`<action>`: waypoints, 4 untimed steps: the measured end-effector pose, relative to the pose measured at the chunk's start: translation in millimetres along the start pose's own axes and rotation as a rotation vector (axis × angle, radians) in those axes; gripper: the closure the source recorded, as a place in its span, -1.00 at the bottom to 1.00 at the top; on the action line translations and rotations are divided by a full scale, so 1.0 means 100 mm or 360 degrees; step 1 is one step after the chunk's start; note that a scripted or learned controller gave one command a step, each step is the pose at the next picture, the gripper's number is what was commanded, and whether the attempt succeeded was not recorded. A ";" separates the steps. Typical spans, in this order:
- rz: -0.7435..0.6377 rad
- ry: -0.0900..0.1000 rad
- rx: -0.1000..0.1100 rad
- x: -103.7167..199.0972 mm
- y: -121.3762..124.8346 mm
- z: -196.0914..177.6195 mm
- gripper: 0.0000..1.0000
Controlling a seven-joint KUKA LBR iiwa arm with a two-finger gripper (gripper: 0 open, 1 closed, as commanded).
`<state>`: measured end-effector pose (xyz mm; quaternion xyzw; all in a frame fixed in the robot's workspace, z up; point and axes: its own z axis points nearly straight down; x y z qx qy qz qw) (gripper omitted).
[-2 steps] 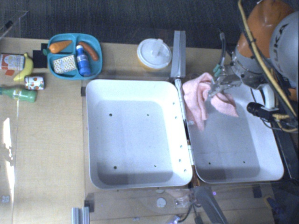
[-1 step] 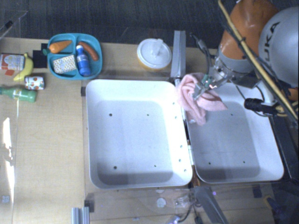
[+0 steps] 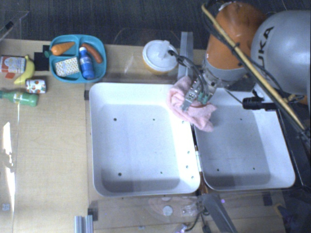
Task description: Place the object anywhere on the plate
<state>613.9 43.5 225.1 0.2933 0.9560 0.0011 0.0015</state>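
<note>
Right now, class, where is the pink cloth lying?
In the camera view the pink cloth is draped over the divide between the left bin and the right bin, near their far edge, directly under the gripper.

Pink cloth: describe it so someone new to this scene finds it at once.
Start at the two white bins lying side by side, and follow the wall where they meet up to its far end. There, under the gripper, the pink cloth lies crumpled across both rims. It is the only soft pink thing there.
</note>
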 end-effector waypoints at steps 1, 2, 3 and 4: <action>-0.0639 0.0000 -0.0002 0.35 0.30 -0.07 1.00; -0.0947 -0.0004 -0.0004 0.62 0.71 0.01 1.00; -0.0954 -0.0003 -0.0005 1.00 1.06 -0.01 1.00; -0.0953 -0.0004 -0.0005 1.00 1.06 -0.01 -1.00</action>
